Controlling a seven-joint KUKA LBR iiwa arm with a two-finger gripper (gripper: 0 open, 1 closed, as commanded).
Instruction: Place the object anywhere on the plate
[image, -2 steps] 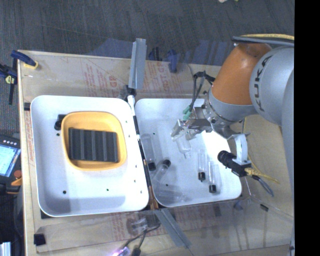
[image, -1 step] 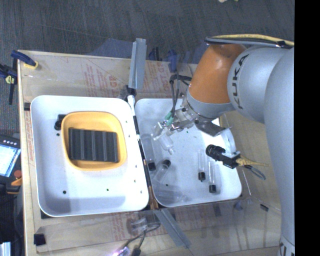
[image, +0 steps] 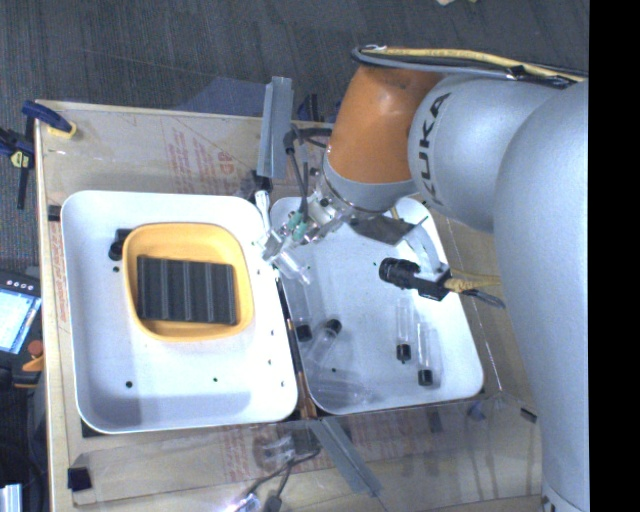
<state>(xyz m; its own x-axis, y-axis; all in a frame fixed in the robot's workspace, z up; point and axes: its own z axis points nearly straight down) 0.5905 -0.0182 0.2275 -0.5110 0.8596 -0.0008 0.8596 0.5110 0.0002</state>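
One yellow plate (image: 188, 240) lay in the left bin (image: 100, 390); several clear, black-capped tubes (image: 403, 335), the objects, lay in the right bin (image: 460, 375). The gripper (image: 290, 238) hovered between the bins, its grip unreadable

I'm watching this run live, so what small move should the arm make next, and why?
Probably lower toward the clear tubes in the right bin. The end effector sits over the bins' shared edge, and nothing lies on the yellow plate yet.
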